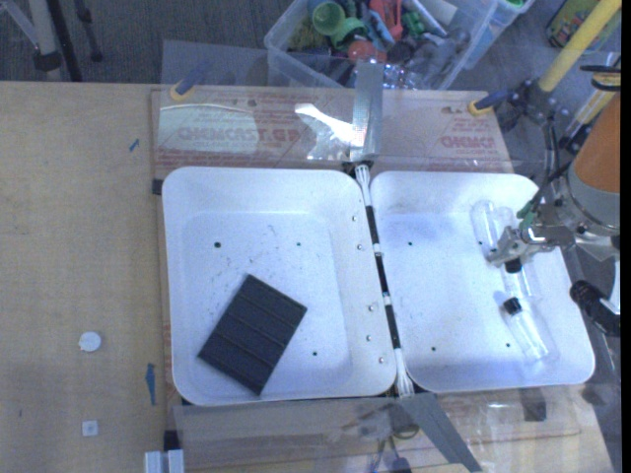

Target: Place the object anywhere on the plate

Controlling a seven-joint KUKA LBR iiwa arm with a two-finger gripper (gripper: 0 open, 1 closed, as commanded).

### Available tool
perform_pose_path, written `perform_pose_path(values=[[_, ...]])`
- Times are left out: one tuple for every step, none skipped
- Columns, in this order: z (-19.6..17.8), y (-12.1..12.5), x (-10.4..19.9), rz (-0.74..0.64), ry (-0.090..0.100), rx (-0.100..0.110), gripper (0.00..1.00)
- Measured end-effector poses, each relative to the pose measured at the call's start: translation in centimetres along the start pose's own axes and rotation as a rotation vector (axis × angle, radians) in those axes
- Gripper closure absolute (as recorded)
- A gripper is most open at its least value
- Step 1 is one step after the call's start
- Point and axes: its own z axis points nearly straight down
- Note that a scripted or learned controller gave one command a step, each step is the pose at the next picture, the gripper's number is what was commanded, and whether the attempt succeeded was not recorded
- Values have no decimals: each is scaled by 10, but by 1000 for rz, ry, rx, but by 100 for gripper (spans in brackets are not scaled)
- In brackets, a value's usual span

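We see the arm (601, 166) cut off at the right edge. The hand (513, 249) is too small and blurred to read. The toy tub (414, 18) runs off the top edge.

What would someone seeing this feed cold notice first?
The dark ridged plate jumps out, lying at an angle in the near part of the left bin. Next, the arm's hand over the right bin, above a clear plastic object that is hard to make out. Behind the bins sits a tub of colourful toys.
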Motion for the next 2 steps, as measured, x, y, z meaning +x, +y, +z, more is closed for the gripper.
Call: perform_pose_path(values=[[-18,134,65,-111,-1,-1,100],[-169,138,134,-302,-2,-3,100]])
